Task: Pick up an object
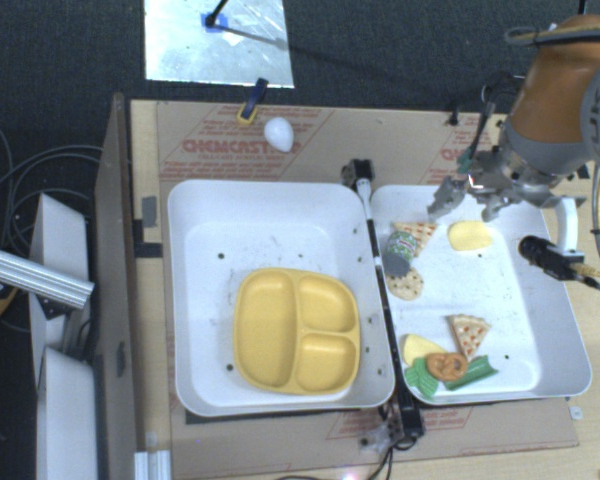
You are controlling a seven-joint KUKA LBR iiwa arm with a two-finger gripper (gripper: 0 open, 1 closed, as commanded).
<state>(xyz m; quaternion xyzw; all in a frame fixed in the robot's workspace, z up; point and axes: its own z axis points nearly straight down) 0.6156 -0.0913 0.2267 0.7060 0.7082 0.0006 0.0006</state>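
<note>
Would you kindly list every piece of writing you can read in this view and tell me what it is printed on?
"CHEMCAST": red print on the brown board beneath the bins, behind the left bin.
More red print at the board's right rear: partly hidden, not readable.
Faint red print on the board's front edge: too blurred to read.
No writing can be made out on the yellow tray or the toy foods.

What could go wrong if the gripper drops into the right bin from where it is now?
The gripper hangs open near the bin's far rim, so a finger could catch it.

The pizza slice, grey piece and cookie sit bunched against the divider wall, so a grasp may hit the wall or take two.

The yellow piece looks smooth and rounded and may slip out.
</note>
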